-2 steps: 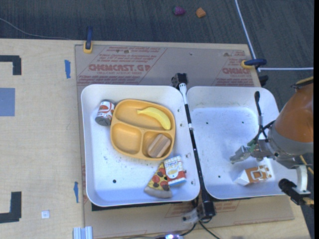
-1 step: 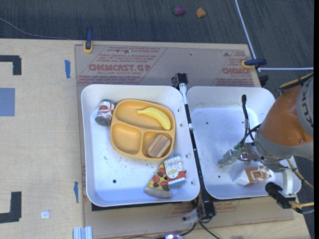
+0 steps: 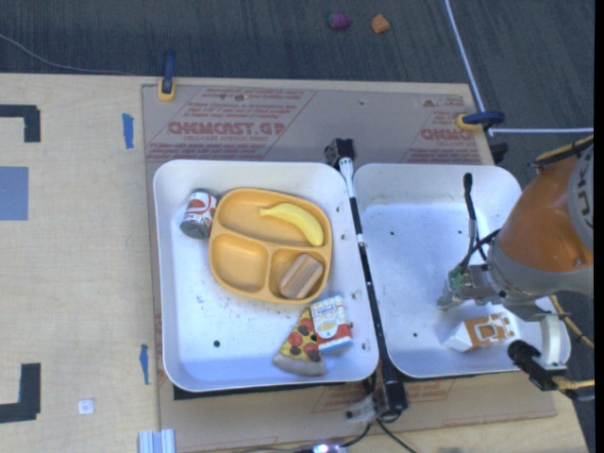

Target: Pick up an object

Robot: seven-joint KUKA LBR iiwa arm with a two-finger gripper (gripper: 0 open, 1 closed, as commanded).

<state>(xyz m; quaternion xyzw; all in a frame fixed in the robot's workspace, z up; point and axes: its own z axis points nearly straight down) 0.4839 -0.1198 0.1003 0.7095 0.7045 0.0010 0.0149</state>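
A small white and orange carton [image 3: 487, 331] lies on its side near the front right corner of the right bin [image 3: 415, 243]. My gripper [image 3: 457, 295] hangs low over that bin, just up and left of the carton and close to it. The grey arm with its orange band [image 3: 543, 226] comes in from the right and hides the bin's right wall. Nothing shows held in the gripper. In the left bin [image 3: 184, 319] a yellow divided plate [image 3: 241, 258] holds a banana [image 3: 295, 221] and a brown bun [image 3: 301, 276].
A crushed can [image 3: 197, 213] lies at the plate's left. A pizza slice [image 3: 302, 345] and a small milk carton [image 3: 329, 321] sit at the left bin's front. A black cable [image 3: 469, 210] runs across the right bin. Clamps sit at the board's back corners.
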